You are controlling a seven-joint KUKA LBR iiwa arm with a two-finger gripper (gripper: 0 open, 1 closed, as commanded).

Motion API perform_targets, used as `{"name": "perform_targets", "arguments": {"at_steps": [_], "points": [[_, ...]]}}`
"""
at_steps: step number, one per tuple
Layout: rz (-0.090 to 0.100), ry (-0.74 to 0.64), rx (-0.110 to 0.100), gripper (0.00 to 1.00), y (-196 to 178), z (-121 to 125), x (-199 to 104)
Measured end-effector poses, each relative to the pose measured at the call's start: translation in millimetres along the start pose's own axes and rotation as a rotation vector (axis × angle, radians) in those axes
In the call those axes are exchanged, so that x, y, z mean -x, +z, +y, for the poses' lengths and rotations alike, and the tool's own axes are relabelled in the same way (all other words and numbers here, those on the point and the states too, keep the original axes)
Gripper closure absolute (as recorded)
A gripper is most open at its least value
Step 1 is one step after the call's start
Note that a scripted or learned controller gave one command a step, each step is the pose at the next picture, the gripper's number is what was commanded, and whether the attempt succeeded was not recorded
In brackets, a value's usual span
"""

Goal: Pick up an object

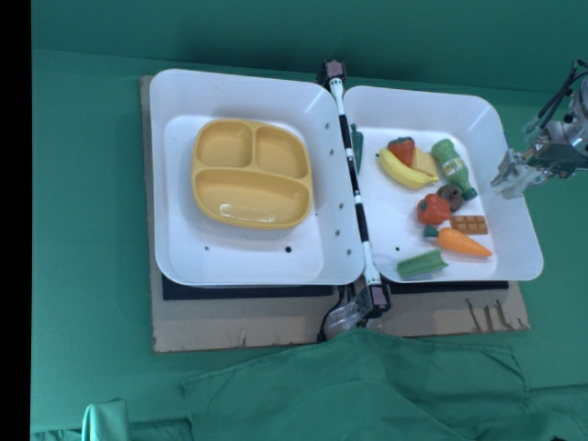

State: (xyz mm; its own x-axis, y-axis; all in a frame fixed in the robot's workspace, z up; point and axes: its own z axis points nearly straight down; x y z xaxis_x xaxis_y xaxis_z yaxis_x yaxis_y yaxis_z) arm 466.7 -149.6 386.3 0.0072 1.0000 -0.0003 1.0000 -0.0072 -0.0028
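The approach is in hand, I judge: the gripper (511,176) hangs at three o'clock over the right bin (478,118) rim, grasping nothing (open or closed, I cannot tell). Next it must travel toward nine o'clock and descend. The left bin (184,246) holds a yellow divided plate (250,173); the right bin holds banana (401,170), green bottle (452,165), carrot (463,243), tomato (433,209).

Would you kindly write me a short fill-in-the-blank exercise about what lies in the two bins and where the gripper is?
1. The yellow divided plate lies in the ____ bin.
2. The plate has ____ compartments.
3. The toy carrot lies just below the small ____ waffle piece.
4. The gripper hovers over the ____ edge of the right bin.

Missing words: left; three; brown; right
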Motion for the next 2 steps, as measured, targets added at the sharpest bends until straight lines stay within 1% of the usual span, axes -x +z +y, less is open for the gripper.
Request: {"name": "perform_targets", "arguments": {"at_steps": [1,2], "points": [[-0.002,-0.005,0.009,1.0,-6.2,5.5,-25.5],[-0.001,-0.009,0.011,1.0,-37.3,15.1,-71.1]]}}
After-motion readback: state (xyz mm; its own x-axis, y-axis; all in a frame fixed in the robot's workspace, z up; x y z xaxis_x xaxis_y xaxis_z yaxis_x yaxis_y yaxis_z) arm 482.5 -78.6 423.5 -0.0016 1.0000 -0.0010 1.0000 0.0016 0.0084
